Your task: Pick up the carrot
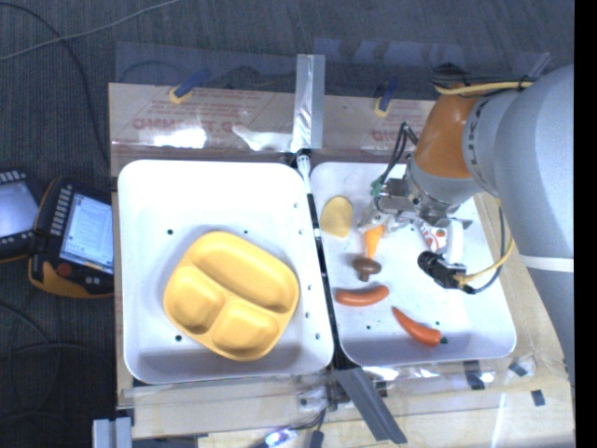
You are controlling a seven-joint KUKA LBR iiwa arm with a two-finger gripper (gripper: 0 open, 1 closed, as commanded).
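Note:
The carrot [372, 242], a short orange piece pointing down, lies in the right bin [485, 334] near its upper middle. My gripper [390, 217] hangs just above and slightly right of the carrot's top end, under the orange wrist band [446, 143]. The arm's body hides how the gripper meets the carrot, so I cannot tell whether they touch.
Also in the right bin are a pale yellow lemon-like piece [336, 216], a brown mushroom [366, 267], a red-brown sausage [360, 296] and a red chili pepper [417, 327]. A yellow divided plate [231, 292] lies in the left bin [149, 194]. A black cable loop [446, 271] hangs by the gripper.

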